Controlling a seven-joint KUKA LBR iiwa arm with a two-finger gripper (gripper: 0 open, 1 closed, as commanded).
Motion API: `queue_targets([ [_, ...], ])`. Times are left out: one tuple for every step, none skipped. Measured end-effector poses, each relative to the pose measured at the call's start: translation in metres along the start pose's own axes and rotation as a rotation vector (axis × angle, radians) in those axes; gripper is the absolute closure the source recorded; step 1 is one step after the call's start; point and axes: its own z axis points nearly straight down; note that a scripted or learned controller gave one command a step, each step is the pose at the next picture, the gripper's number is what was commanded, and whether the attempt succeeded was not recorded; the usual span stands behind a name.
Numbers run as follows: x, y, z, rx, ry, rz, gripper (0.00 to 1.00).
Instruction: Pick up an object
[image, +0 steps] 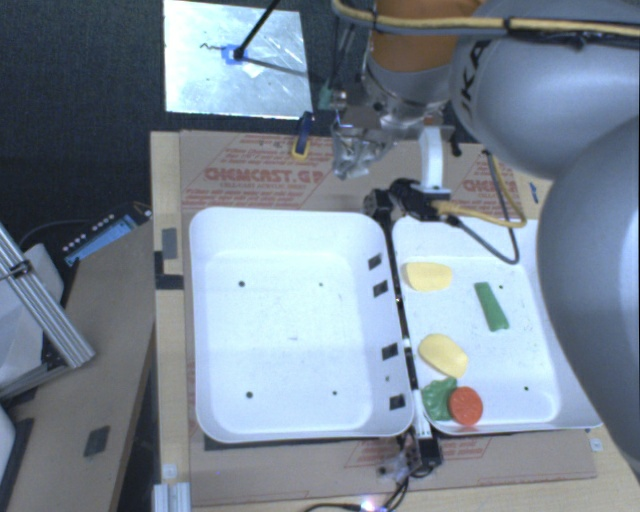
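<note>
Gripper (352, 160): above the far bench edge, behind the bins; finger state cannot be told.
Right bin (520, 400): yellow piece (427, 276), green stick (490, 305), second yellow piece (443, 353), green leafy piece (436, 398) touching red round piece (466, 405).

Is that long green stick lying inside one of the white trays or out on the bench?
Inside. The green stick lies flat on the floor of the right bin, apart from the yellow pieces and clear of the rim.
</note>
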Motion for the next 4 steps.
queue_targets([
  [0.074, 0.000, -0.031, 0.001, 0.001, 0.001, 1.00],
  [0.104, 0.001, -0.051, 0.002, -0.001, 0.004, 1.00],
  [0.103, 0.001, -0.059, 0.004, -0.003, 0.005, 1.00],
  [0.103, 0.001, -0.066, 0.004, -0.002, 0.005, 1.00],
])
